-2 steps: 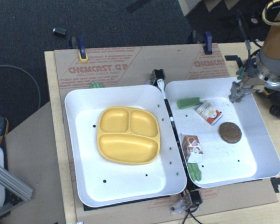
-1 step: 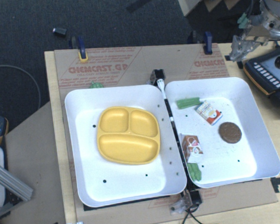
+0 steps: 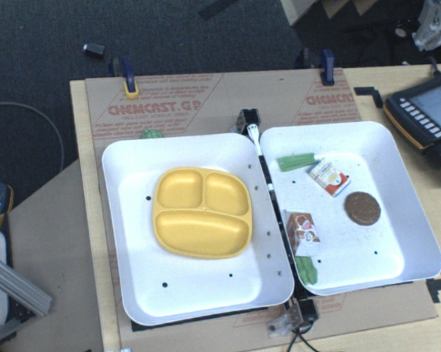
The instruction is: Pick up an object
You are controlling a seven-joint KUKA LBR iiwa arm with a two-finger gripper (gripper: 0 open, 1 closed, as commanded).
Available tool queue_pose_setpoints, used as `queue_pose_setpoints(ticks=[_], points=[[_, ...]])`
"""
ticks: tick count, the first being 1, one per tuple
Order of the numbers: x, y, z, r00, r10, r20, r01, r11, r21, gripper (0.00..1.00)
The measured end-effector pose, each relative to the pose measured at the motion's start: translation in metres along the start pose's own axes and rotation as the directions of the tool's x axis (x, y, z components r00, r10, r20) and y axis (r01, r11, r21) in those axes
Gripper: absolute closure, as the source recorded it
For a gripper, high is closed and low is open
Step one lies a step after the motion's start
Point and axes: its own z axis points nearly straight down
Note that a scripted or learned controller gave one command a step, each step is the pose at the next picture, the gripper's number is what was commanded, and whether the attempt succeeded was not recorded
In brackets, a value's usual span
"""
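From above, two shallow white bins sit side by side on the desk (image 3: 199, 97), which is covered with a brown board printed with red lettering and held by blue clamps (image 3: 128, 74) at its far edge. The left bin (image 3: 127, 239) holds a yellow plate (image 3: 202, 211) with three compartments, lying flat near the bin's middle. The right bin (image 3: 406, 217) holds several small things well apart from one another: a green strip (image 3: 295, 161) near the far edge, a small white and red packet (image 3: 328, 177) just beside it, a round brown disc (image 3: 362, 207) further toward the right, a small printed packet (image 3: 303, 228) close to the wall between the bins, and another green piece (image 3: 307, 268) just in front of it, against the near left corner. A black cable (image 3: 298, 344) trails off the near edge of the desk. To the right lies a tablet with an orange rim (image 3: 421, 114). As for the tool, I cannot tell its state from here.
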Motion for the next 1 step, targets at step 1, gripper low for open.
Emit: queue_pose_setpoints(ticks=[1], points=[[0.034, -0.0027, 0.1077, 1.0, -0.001, -0.007, 0.001, 0.999, 0.033, 1.0]])
